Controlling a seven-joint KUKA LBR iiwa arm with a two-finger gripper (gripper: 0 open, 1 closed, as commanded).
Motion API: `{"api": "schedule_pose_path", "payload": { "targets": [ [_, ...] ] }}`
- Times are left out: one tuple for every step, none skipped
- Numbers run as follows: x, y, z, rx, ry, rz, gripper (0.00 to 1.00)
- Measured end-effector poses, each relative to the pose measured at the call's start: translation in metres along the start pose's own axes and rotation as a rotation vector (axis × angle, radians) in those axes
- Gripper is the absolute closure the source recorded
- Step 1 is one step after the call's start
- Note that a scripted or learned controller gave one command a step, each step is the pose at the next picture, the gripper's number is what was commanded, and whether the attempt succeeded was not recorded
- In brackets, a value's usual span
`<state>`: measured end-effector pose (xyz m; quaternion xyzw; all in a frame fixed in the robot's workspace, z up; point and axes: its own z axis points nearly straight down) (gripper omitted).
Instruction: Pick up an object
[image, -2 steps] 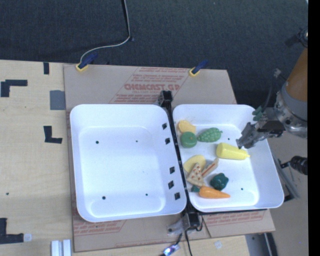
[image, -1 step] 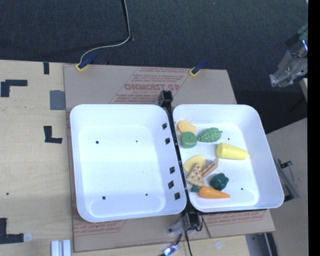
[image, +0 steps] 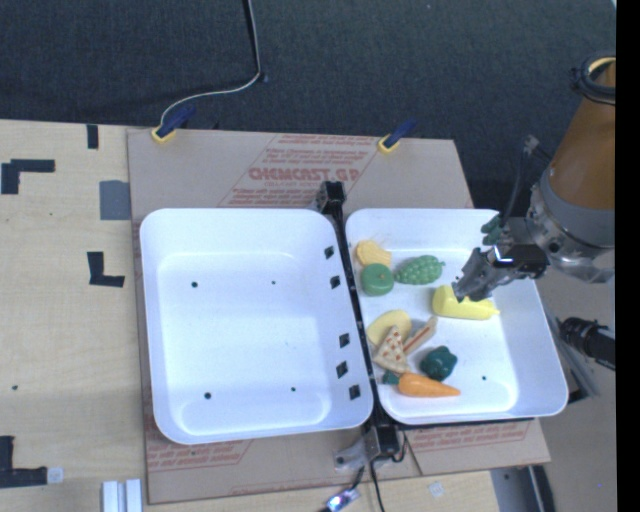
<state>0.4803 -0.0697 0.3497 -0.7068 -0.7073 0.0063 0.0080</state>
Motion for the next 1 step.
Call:
{"api": "schedule_pose_path", "payload": {
  "targets": [
    [0.0049,0.0020,-0.1072,-0.031,-0.003,-0.002,1.00]
  ]
}}
